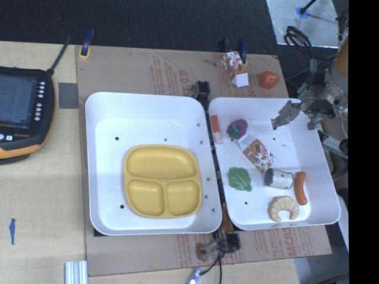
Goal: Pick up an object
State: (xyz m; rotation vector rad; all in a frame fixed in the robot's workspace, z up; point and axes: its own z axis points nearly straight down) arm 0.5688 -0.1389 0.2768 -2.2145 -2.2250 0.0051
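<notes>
yellow tray [163, 180] | white bins [148, 108] | green leaf [240, 178] | purple, perhaps grapes [238, 128] | orange sausage [301, 188]

My gripper [298, 115] is hovering with fingers spread over the upper right corner of the right bin [320, 218]. Below it a purple toy [238, 128], a carton [258, 154], a green leaf [240, 178], a can [278, 178], a sausage [301, 187] and a croissant [284, 208] are lying apart. A yellow divided plate [162, 180] is sitting in the left bin [106, 123].
</notes>
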